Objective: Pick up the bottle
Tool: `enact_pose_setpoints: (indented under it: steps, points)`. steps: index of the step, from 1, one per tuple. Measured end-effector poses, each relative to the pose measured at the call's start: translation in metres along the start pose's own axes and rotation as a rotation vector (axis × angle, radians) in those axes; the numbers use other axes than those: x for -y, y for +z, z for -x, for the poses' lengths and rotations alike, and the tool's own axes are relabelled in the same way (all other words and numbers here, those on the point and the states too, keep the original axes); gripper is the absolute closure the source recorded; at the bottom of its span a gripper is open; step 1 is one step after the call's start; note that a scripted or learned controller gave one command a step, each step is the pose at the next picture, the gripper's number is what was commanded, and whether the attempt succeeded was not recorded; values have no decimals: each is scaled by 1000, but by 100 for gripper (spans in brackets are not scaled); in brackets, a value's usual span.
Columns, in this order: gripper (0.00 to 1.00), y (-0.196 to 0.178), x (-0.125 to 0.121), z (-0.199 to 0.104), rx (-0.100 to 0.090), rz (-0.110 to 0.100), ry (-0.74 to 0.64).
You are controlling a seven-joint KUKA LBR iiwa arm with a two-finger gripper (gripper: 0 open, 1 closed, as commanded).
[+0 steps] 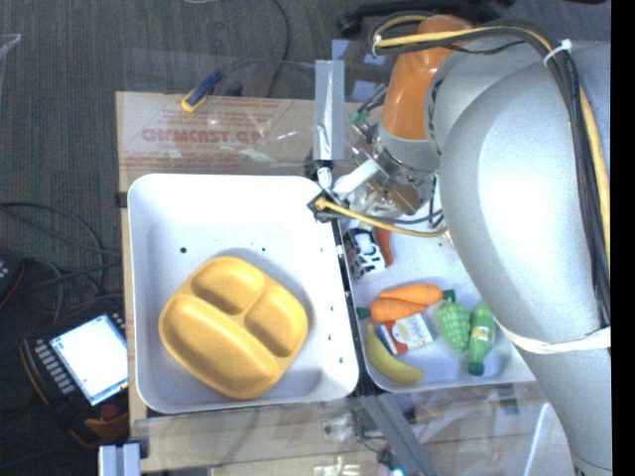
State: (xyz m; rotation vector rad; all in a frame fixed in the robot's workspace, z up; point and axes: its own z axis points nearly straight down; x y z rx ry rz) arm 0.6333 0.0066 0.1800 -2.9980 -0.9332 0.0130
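Note:
The bottle (481,333) is small and green with a darker cap. It lies in the right bin (437,377) near the front right corner, cap toward the front edge, partly under the arm's grey body. My gripper (364,253) hangs over the right bin's back left part, close to the wall between the bins. It is well to the left of the bottle and behind it, not touching it. The wrist and cables hide most of the gripper.
Beside the bottle lie green grapes (452,323), a small carton (409,332), a banana (389,358) and a carrot (405,298). An orange item (383,247) sits by the gripper. The left bin (169,206) holds a large yellow bread-shaped object (233,323). The arm's body (526,186) covers the right bin's right side.

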Motion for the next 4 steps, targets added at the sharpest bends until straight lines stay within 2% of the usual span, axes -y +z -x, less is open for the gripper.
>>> enact_pose_setpoints:
  steps: [2,3,4]
  points:
    - [100,-10,2,0,15,-8,-3]
    - [100,0,-20,-15,0,0,45]
    - [100,-5,-20,-14,9,-2,44]
